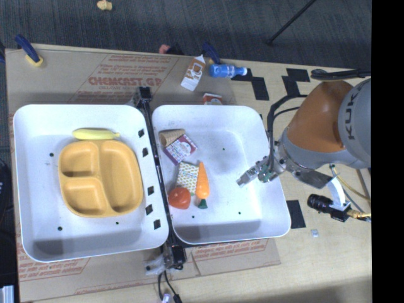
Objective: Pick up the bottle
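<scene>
Tool low over the right bin, near that bin's right wall, about midway along it; arm comes in over the right rim. Cannot tell how the tool is set, and nothing shows pinched in it.

Nearest bin floor beneath it is bare. Toward the right bin's left wall, a cluster: carrot lying lengthwise, touching a checked packet; red tomato-like piece just beside the carrot's lower end; small box with dark red label closer to the far-left corner. Likely loose clutter tipped in, not arranged.

Left bin: yellow divided tray near its middle, banana along the tray's far edge.

Bottle, blue, lies on its side on the tabletop beyond the right bin's far rim, outside both bins, beside a small carton. Well apart from the tool.

Judgement: the tool sits in the wrong place for the task; it would need to lift clear of the bin wall and cross the far rim. A lying round bottle may roll when nudged
</scene>
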